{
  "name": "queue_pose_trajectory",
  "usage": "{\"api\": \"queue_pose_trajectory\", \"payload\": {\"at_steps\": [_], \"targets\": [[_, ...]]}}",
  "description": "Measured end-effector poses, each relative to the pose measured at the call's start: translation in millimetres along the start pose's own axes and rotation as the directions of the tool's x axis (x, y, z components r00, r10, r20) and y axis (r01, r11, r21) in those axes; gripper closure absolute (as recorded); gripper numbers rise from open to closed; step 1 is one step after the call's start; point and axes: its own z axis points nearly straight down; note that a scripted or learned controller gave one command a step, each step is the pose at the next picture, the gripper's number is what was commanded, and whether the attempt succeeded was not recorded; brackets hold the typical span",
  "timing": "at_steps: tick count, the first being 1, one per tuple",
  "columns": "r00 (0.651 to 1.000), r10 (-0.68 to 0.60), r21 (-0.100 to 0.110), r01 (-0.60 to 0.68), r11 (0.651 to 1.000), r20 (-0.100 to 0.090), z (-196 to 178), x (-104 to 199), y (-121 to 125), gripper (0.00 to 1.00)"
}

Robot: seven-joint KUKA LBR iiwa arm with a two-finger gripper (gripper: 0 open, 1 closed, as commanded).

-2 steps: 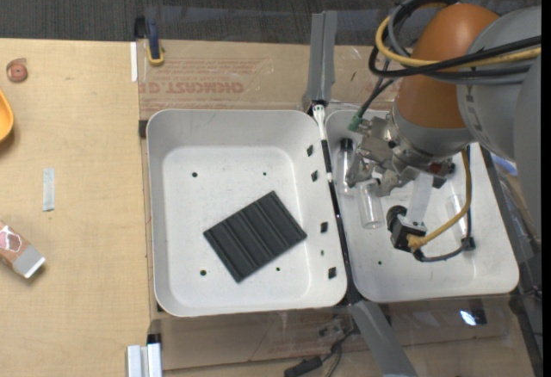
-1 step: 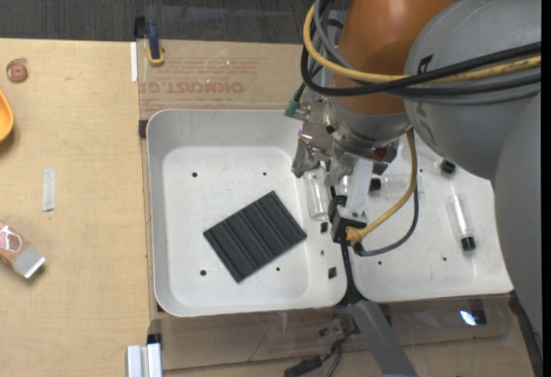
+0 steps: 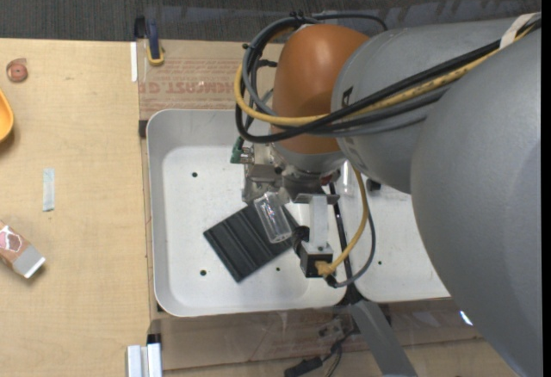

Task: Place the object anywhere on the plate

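Note:
A black ribbed rectangular plate (image 3: 243,246) lies tilted on the floor of the white bin (image 3: 176,194), towards its front. My gripper (image 3: 274,220) hangs straight down from the orange wrist band (image 3: 314,87) and sits over the plate's upper right corner, close to or touching it. The arm's body hides the bin's right part and whatever lies under the wrist. I can make out no separate object in the gripper.
Left of the bin, the wooden bench top holds a small grey strip (image 3: 48,190), a pink and white item (image 3: 19,251) and an orange thing (image 3: 4,121) at the edge. A blue clamp (image 3: 153,44) stands behind the bin. Yellow and black cables (image 3: 349,237) hang by the gripper.

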Motion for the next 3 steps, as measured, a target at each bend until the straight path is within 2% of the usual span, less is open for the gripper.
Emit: {"api": "queue_pose_trajectory", "payload": {"at_steps": [1,2,3], "targets": [[0.996,-0.088,-0.002,0.088,0.996,0.001,43.5,16.3,74.2,1.00],[0.996,-0.089,-0.003,0.089,0.996,0.001,43.5,16.5,74.1,0.00],[0.843,-0.537,-0.006,0.537,0.843,0.002,72.2,34.8,112.4,0.00]]}}
